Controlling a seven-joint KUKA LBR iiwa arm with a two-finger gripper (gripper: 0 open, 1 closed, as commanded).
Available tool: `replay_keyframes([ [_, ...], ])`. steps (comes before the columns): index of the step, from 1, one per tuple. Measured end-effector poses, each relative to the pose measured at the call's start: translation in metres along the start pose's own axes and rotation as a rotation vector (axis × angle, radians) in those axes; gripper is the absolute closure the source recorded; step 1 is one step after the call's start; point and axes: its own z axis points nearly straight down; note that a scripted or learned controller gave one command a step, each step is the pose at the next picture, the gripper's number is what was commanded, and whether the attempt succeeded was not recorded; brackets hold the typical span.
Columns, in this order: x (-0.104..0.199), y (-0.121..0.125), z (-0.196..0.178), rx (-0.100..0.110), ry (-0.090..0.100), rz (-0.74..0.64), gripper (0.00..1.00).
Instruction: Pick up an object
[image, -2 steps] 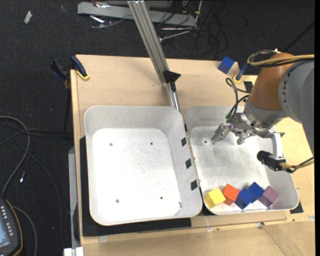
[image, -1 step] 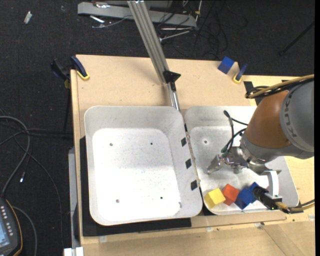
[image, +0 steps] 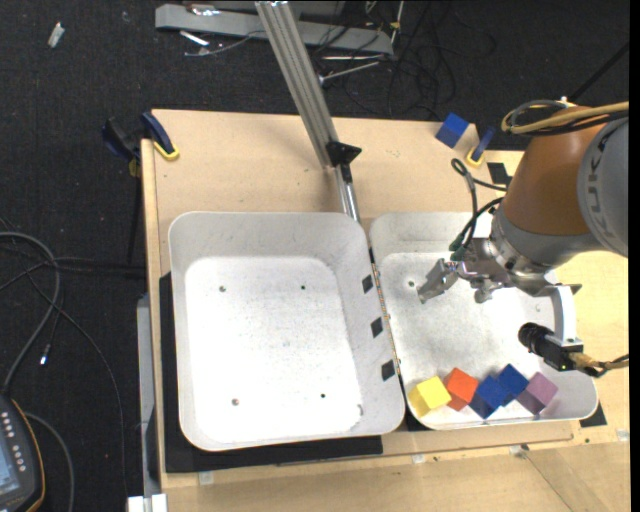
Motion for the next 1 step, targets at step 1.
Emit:
replay_keyframes([
  [1,0.0361,-0.0554,0.0046,0.014,0.003,0.002,0.0],
])
